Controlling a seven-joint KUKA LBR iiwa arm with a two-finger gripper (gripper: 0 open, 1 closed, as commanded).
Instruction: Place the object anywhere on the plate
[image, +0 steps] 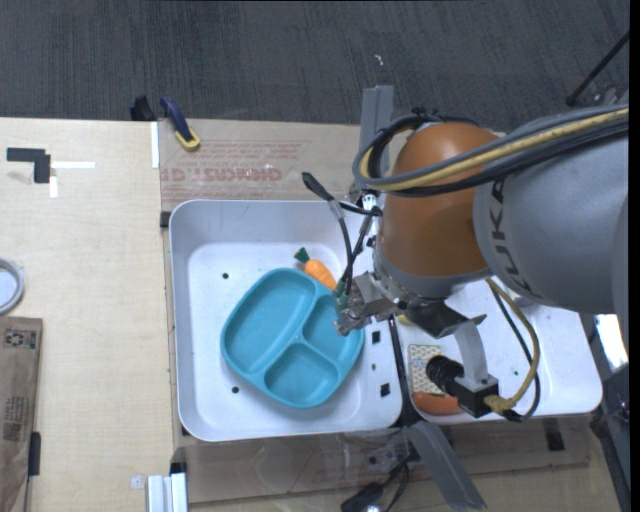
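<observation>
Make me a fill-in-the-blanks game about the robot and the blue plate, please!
1. The plate is the colour ____.
2. The plate has ____ compartments.
3. The little carrot lies just outside the plate's rim, inside the ____ bin.
4. The band above the arm's wrist is ____.

Missing words: blue; three; left; orange

Bright, even overhead light; soft shadows inside the left bin (190, 330); the near arm (520, 200) looms slightly blurred.
</observation>
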